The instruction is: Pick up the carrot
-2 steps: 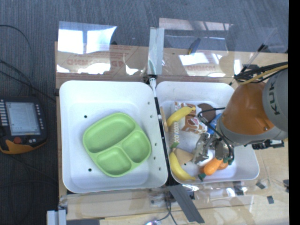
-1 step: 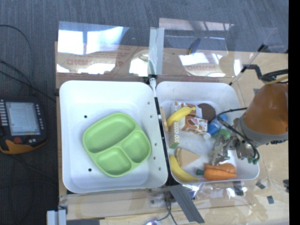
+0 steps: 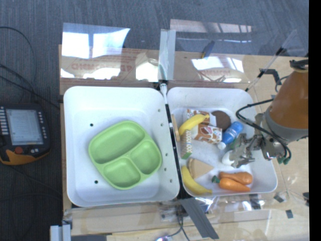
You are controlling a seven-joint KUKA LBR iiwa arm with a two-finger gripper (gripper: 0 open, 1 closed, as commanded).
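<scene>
The carrot [image 3: 234,181] is orange with a green tip at its left end. It lies near the front edge of the right bin [image 3: 235,95], to the right of a banana. My gripper [image 3: 241,156] hangs just above and slightly behind the carrot, over the right side of that bin. The arm's grey wrist and orange band [image 3: 293,102] reach in from the right. Nothing shows between the gripper and the carrot, and the carrot rests on the bin floor.
The right bin also holds a blue bottle [image 3: 231,133], two bananas [image 3: 192,122] [image 3: 193,182], a snack packet [image 3: 207,132], a brown round item [image 3: 220,118] and a tan wedge [image 3: 200,167]. The left bin [image 3: 80,134] carries a green divided plate [image 3: 125,154]. A pendant [image 3: 22,134] lies far left.
</scene>
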